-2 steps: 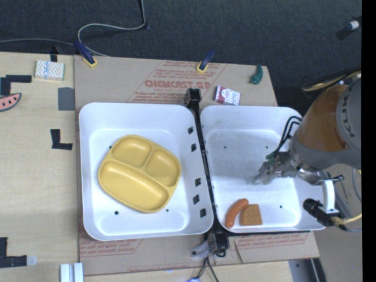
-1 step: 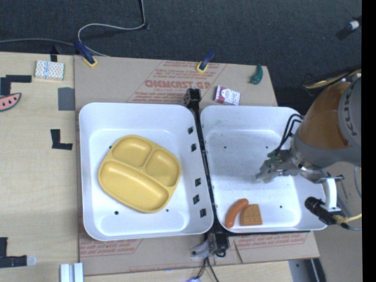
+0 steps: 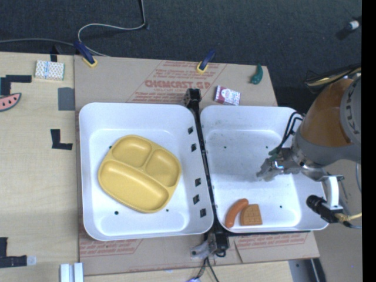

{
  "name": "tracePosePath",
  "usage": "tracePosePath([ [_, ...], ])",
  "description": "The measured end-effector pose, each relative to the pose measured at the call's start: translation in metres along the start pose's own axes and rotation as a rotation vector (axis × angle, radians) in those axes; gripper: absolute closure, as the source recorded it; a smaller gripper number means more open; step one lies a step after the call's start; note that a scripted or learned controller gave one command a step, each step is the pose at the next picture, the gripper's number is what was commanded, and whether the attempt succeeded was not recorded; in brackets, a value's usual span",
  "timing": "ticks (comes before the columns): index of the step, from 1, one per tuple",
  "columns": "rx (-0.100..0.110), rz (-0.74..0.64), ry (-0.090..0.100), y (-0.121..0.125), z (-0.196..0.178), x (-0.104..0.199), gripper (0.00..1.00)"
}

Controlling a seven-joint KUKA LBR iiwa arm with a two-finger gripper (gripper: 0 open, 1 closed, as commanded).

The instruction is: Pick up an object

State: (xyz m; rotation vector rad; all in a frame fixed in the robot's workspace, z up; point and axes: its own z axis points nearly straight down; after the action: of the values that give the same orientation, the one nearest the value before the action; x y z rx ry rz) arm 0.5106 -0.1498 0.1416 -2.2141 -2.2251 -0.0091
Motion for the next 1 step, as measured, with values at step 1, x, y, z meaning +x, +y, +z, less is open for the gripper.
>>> tracePosePath([
  [1, 0.0, -0.002, 0.002, 0.0006, -0.0091, 0.0013, 1.0],
])
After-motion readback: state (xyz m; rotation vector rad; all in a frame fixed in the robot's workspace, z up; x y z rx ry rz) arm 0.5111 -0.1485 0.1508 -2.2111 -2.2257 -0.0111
